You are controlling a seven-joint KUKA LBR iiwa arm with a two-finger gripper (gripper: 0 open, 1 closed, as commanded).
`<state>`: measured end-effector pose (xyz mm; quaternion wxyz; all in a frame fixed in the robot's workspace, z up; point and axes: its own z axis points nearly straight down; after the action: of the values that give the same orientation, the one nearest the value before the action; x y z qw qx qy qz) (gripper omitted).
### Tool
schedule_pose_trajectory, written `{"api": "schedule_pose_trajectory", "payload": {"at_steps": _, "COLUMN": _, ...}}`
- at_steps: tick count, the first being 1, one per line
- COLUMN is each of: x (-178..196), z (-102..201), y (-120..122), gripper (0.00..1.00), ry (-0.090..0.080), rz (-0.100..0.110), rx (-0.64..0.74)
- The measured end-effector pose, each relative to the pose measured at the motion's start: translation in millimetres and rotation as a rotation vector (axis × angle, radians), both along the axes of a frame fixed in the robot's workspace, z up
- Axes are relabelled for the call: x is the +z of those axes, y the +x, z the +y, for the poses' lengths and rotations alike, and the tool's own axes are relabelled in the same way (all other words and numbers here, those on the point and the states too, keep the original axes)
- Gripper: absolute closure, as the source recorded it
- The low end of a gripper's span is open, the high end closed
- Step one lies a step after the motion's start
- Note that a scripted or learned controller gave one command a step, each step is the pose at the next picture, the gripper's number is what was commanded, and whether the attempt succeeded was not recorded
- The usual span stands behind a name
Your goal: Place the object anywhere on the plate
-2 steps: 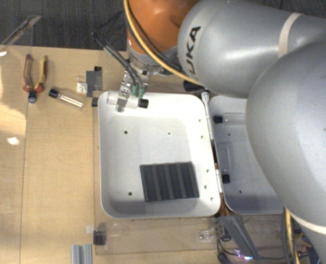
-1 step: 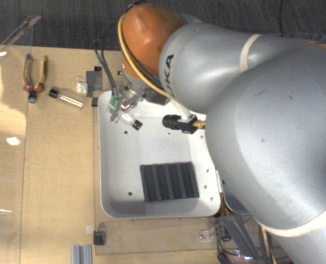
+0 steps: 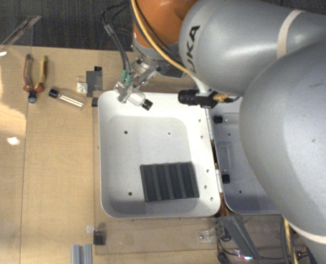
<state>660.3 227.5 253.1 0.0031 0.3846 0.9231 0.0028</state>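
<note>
The gripper (image 3: 131, 95) hovers at the left bin's (image 3: 110, 164) upper rim; I cannot tell its state. It may miss the dark ridged plate (image 3: 169, 181) at lower centre.

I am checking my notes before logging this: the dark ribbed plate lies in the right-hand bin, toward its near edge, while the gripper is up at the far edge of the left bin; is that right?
Not quite. The camera view shows the dark ribbed plate in the left bin, toward its near edge. The gripper is at that bin's far edge, as you said.
</note>
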Motion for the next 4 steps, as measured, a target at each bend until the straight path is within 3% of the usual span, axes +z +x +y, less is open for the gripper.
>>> {"api": "schedule_pose_trajectory", "payload": {"at_steps": 3, "x": 34.7, "z": 4.8, "y": 1.5, "gripper": 1.00, "ry": 0.003, "rz": -0.016, "rx": 0.016}}
{"api": "schedule_pose_trajectory", "payload": {"at_steps": 4, "x": -46.1, "z": 3.8, "y": -5.4, "gripper": 1.00, "ry": 0.000, "rz": 0.005, "rx": -0.101}}
